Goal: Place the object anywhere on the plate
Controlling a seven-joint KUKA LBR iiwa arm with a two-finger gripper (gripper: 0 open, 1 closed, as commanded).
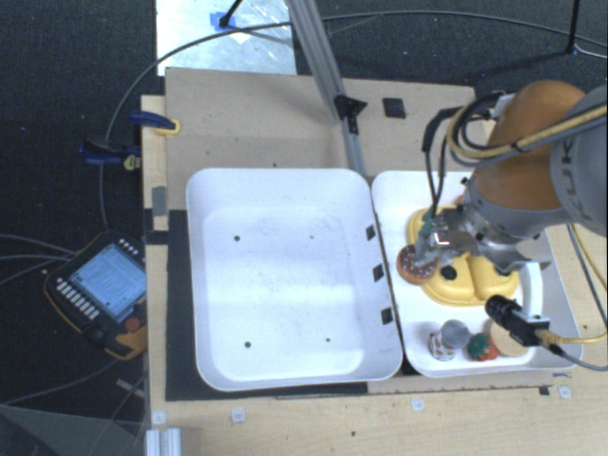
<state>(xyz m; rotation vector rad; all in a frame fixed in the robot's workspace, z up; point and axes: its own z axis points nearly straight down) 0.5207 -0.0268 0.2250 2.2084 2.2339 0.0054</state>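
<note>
Two white bins [285, 350] sit on the counter [256, 103], the end effector [432, 245] over the yellow plate [470, 288] beside a donut [415, 265], its grip state unclear

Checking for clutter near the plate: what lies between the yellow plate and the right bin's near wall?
In the camera view, two small things lie there: a grey-and-silver object and a red-and-green one, both off the yellow plate.

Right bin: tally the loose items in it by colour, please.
Yellow plate: 1
Brown, doughnut-like item, at the plate's left edge: 1
Grey and white item: 1
Red and green item: 1
Total: 4
</note>
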